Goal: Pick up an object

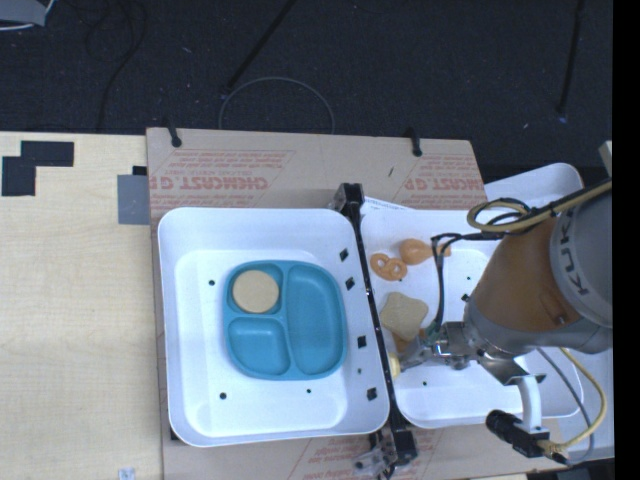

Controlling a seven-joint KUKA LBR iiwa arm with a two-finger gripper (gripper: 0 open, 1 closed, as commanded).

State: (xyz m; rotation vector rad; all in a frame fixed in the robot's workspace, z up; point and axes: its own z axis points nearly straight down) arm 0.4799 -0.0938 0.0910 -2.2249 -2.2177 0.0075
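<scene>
Reaching low into the right bin (470,418), my pincer (425,348) sits just beside the tan bread slice (402,314); its state I cannot tell. Nothing looks lifted yet.

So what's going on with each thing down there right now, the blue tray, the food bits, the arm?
Blue three-compartment plastic tray: lying flat in the left white bin.
Round tan cookie: sitting in the tray's upper-left compartment.
Tan bread-like slice: loose in the right white bin.
Brown pretzel: loose in the right bin.
Small orange piece: beside the pretzel.
Gripper: low over the right bin, by the slice.
</scene>
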